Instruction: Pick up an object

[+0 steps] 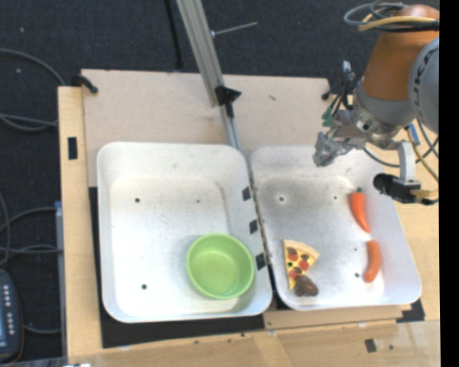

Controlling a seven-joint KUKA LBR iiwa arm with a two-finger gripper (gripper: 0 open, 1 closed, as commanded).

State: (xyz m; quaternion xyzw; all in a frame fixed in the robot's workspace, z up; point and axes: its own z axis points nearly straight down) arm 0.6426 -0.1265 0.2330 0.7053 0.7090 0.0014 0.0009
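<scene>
In the right bin (329,197) lie an orange carrot (359,211) near the right wall, a reddish sausage (372,261) below it, and a pizza slice (297,261) with a small brown piece (306,286) at the front left. A green bowl (220,265) sits in the left bin (153,205) at its front right. My gripper (324,153) hangs over the back edge of the right bin, up and left of the carrot, with nothing seen in it.
A slanted aluminium post (203,52) rises from the bench behind the seam between the bins. Cables (417,147) loop around the arm's wrist at the right. A bare board (161,105) lies behind the bins.
</scene>
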